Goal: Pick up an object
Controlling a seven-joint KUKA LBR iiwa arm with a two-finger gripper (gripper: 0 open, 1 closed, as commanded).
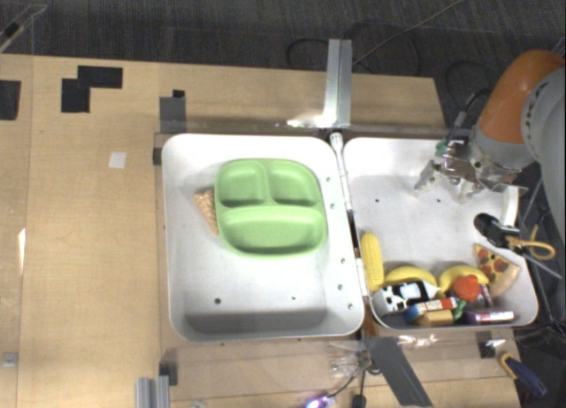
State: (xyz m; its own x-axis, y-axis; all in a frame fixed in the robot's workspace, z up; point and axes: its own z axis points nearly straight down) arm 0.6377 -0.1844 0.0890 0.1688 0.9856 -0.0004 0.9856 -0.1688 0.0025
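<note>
- The left bin (186, 247) holds a green divided plate (269, 205), lying flat near its middle, with a tan waffle-like piece (206, 210) tucked against the plate's left edge.
- In the right bin (398, 211) the pickable things are crowded along the near wall: a corn cob (372, 260) by the divider, a banana (409, 275), a small black-and-white toy (405, 294), a red ball-like piece (467, 288), a pizza slice (495, 265) and some markers (489, 316) at the near right corner.
- The gripper (457, 173) hangs over the far right part of that bin, fingers spread, with nothing between them; bare bin floor lies under it.
- By my judgement the step in hand is the approach: no object has been chosen or touched, and the pile sits well apart, nearer than the gripper.
- The next move calls for travel toward the near wall, then a descent over one piece. The corn cob, somewhat apart from the clutter, looks the easiest; the packed pieces risk a grasp that catches a neighbour.
</note>
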